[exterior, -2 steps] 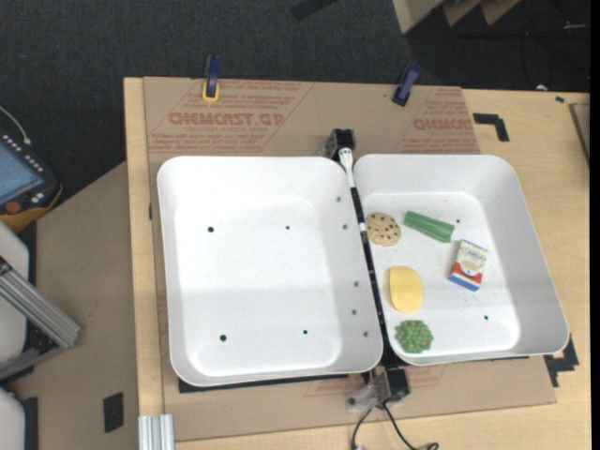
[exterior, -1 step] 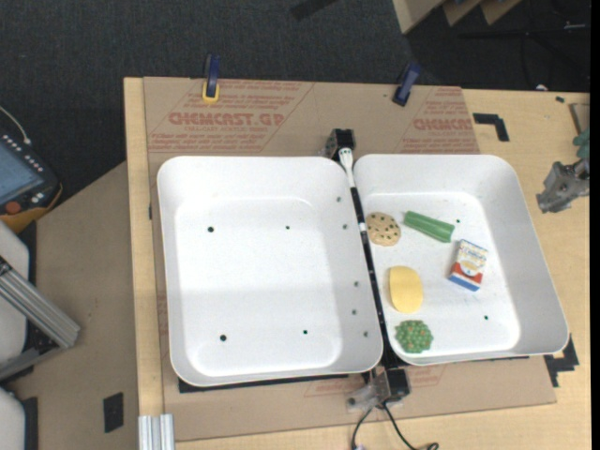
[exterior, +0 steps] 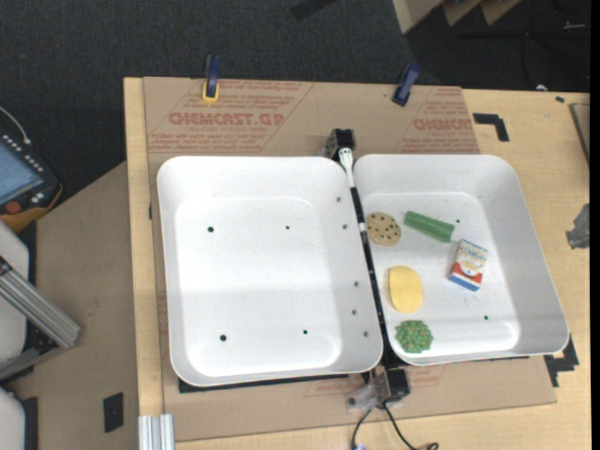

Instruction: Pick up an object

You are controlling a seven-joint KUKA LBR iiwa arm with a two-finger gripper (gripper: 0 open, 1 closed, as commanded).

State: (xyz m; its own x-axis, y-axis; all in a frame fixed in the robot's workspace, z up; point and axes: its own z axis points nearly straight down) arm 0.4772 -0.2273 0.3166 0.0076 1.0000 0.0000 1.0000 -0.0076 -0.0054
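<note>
The right white bin [exterior: 525,251] holds several small objects. A round speckled cookie [exterior: 382,228] lies near its left wall. A green cylinder [exterior: 428,225] lies beside the cookie, tilted. A small white, red and blue carton [exterior: 468,264] sits toward the middle right. Near the bin's front are a flat yellow oval piece [exterior: 406,289] and, in front of it, a bumpy green lump [exterior: 413,336] by the front rim. All the objects lie apart from each other.
The left white bin [exterior: 253,270] adjoins the right one, with a black clip strip [exterior: 361,232] along the shared wall. Both rest on a brown board [exterior: 309,111] held by two blue clamps. A grey part [exterior: 577,234] pokes in at the right edge.
</note>
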